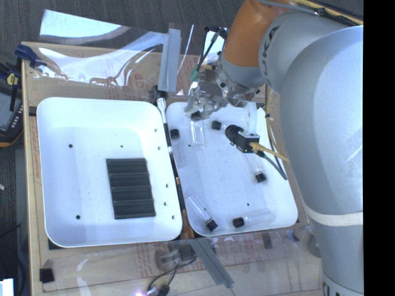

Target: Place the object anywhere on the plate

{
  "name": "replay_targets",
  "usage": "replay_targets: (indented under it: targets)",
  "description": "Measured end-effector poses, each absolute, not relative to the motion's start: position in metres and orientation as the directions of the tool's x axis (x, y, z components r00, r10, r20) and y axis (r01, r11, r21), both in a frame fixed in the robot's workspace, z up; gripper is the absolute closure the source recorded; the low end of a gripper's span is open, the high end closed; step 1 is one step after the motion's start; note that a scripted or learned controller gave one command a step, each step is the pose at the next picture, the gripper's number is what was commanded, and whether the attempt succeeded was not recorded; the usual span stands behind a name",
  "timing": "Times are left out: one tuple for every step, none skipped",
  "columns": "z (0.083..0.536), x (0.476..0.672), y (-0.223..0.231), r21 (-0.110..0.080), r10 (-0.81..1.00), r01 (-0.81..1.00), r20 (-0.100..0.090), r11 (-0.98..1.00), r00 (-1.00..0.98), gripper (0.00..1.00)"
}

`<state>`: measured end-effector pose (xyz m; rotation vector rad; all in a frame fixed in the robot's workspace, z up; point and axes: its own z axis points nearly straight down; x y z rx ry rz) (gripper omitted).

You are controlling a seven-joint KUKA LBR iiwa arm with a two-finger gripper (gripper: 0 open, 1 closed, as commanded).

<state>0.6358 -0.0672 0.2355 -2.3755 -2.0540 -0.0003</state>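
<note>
A clear plastic tube (197, 131) with a dark cap hangs upright just under the gripper (199, 111) at the right bin's (281, 193) far left corner; whether the claw clamps it, I cannot tell. The dark ribbed rectangular plate (130, 188) lies flat in the smooth left bin (62, 122), open room all around.

A dark ribbed rectangular plate (130, 187) lies flat in the left bin; clear black-capped vials (200, 211) lie scattered in the right.

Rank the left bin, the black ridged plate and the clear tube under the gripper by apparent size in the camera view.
1. left bin, largest.
2. black ridged plate.
3. clear tube, smallest; it lies in the other bin below the gripper, partly hard to outline.
</note>
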Motion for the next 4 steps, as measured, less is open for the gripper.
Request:
replay_targets:
  targets:
    - [0.235, 0.635, -0.067, -0.003, 0.99, 0.99, 0.001, -0.144, 0.144, 0.0]
    - [0.19, 0.553, 0.012, -0.007, 0.989, 0.989, -0.002, -0.151, 0.151, 0.0]
    - [0.19, 0.505, 0.086, -0.008, 0.907, 0.907, -0.004, -0.421, 0.421, 0.0]
    - [0.101, 0.473, 0.219, -0.007, 0.863, 0.863, -0.007, -0.505, 0.505, 0.0]
